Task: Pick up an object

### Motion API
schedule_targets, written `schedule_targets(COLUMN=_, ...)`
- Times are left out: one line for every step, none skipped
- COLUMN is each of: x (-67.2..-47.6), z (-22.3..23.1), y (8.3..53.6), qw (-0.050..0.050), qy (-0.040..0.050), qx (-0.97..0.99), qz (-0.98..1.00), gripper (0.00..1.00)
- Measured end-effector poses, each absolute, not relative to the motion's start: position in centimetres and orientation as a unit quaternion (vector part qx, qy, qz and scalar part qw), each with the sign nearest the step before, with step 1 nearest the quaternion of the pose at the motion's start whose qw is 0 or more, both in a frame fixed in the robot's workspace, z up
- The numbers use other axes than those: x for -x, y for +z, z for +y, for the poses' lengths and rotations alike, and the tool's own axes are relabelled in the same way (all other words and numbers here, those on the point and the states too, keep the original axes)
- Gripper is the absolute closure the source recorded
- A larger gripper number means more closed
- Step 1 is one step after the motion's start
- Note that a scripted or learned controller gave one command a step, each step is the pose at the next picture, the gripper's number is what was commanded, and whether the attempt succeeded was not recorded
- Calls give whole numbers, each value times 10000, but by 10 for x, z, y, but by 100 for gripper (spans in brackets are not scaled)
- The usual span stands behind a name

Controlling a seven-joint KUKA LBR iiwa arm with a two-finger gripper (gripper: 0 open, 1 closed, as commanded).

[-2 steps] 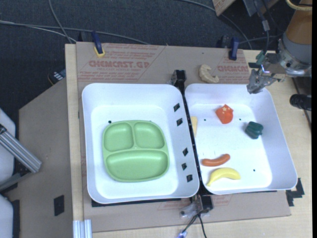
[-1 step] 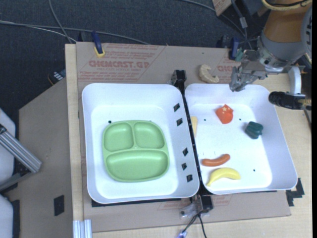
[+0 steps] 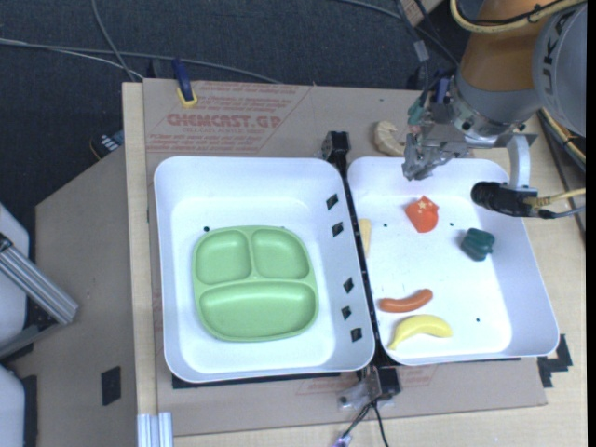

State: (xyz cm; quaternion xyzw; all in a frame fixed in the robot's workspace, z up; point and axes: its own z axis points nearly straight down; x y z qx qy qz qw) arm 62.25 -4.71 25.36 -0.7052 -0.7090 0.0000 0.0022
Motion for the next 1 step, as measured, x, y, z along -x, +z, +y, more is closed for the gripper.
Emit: schedule_targets(x=-625, z=12, y=238, qw=23, qy=6, qx=7051, qz=-7091, gripper=100)
